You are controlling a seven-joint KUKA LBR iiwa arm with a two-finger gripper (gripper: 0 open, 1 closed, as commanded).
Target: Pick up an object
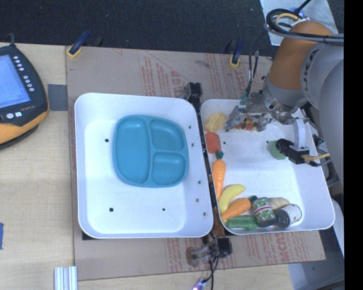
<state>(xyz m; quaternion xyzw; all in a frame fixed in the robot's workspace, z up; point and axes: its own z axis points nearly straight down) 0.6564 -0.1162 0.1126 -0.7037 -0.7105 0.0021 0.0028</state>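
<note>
Left white bin (91, 162) holds a blue divided plate (150, 150), three compartments, lying flat near the bin's centre. Bins sit on a brown cardboard sheet (139, 71) over a light wooden bench (24, 210). Cardboard clamped at its far edge by two clamps (77, 43), blue with yellow. Teach pendant (9, 95), orange-and-black casing, screen lit, rests on the bench at far left, well apart from the bins.

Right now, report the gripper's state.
Gripper: low over the far end of the right bin, near small toy foods; whether it grips anything cannot be told.
</note>
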